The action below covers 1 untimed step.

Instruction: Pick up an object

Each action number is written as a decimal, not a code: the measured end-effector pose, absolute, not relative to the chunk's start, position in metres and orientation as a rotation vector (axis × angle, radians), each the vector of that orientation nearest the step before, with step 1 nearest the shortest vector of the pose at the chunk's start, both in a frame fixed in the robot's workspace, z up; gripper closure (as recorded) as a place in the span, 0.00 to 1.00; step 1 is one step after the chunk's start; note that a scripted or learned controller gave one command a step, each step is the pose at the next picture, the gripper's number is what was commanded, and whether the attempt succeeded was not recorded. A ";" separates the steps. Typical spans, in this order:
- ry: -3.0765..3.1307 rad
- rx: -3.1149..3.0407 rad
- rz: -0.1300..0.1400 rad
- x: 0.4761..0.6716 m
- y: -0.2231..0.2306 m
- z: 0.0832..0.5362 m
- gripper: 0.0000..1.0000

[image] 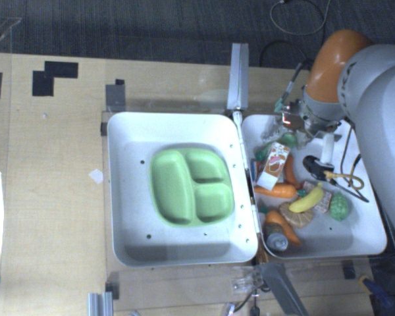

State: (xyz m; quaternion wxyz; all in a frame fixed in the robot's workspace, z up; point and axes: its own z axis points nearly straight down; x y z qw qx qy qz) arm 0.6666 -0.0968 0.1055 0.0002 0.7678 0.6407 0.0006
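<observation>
The right bin (365,239) holds a heap of objects. A white and orange carton (274,163) leans near its far left side, with a carrot (277,191) just in front of it. A banana (306,199) lies across a brown round piece (299,217), and a green leafy item (340,207) sits to their right. A metal can (276,242) stands in the near left corner beside an orange item (281,224). My gripper (288,130) hangs over the bin's far end, just above and behind the carton, beside a small green item (288,138).
The left bin (128,242) holds a green divided tray (191,185) in its middle. A metal rail (237,78) stands between the bins at the back. The arm's grey body (382,110) covers the right bin's far right side.
</observation>
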 end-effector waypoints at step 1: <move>1.988 2.430 0.001 0.671 -0.034 0.257 1.00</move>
